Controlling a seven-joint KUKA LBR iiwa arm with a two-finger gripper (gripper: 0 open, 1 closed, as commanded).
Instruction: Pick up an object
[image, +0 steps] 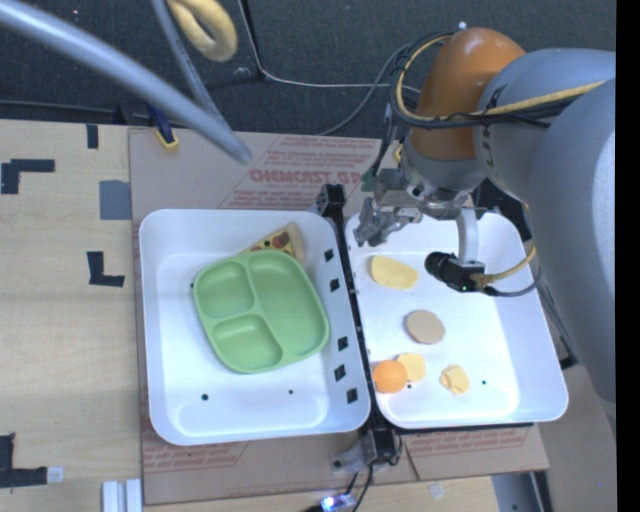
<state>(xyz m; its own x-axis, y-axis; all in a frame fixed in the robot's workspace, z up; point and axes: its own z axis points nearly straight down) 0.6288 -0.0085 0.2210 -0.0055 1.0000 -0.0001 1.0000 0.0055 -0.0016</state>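
The gripper (372, 228) hung over the right bin's (520, 405) far-left corner, its jaw state impossible to tell, while the green tray (260, 310) half hid a pizza slice (279, 241).

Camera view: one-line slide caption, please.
Gripper hovers at the right bin's far-left corner; green tray sits in the left bin.

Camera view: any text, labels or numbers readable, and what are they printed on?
"CHEMCAST" in red, on the brown cardboard sheet under the bins; the letters after it are too blurred to read.
A smaller red line above it is too blurred to read.
No readable text elsewhere.
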